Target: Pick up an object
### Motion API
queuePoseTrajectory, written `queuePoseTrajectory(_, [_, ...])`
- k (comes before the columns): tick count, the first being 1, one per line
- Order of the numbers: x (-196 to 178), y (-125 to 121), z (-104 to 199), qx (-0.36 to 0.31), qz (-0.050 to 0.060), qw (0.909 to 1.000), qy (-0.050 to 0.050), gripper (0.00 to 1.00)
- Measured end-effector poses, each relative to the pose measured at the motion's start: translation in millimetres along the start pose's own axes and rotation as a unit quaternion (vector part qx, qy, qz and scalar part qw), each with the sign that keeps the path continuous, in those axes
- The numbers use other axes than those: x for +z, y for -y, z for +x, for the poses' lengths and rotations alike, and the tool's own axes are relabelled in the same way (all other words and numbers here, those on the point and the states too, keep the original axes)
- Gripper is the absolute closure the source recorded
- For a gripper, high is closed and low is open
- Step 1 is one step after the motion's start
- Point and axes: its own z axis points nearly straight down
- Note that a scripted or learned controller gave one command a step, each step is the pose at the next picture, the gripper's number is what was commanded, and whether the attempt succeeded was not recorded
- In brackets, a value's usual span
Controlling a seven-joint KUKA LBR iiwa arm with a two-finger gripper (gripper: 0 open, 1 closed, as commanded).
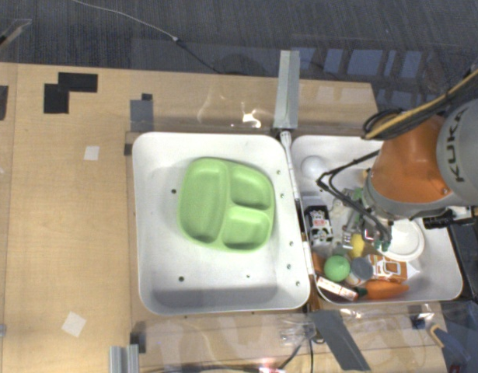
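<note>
Reaching in from the right, the arm (413,169) hangs over the right bin (448,286), its orange band above the wrist and the gripper (368,228) pointing down into the clutter at that bin's near side. Whether the gripper is spread or pressed together cannot be told; cables and the wrist hide it, and nothing is visibly pinched.

Candidate objects lie just near and slightly left of the gripper: a small yellow piece (357,245) almost under it, a green ball (336,267) a little further to the near left, a grey round piece (361,269) beside the ball, and an orange carrot-like object (385,291) lying with its long axis left to right along the near wall. A white round dish (406,239) sits just right of the gripper.

My judgement is that the yellow piece or the ball is the closest target, calling for a short drop toward the near left.

In the left bin (157,286) on the worktop (60,231), a green divided plate (225,203) lies well apart from the arm.
</note>
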Motion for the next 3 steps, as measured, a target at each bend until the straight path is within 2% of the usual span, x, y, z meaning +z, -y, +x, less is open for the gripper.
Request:
queuePoseTrajectory(1, [0,6,11,0.051,-0.001,0.9987,0.000,0.00])
queuePoseTrajectory(2, [1,4,-22,0.064,0.000,0.9979,-0.003,0.00])
queuePoseTrajectory(3, [6,-9,-108,0.055,0.001,0.9985,-0.006,0.00])
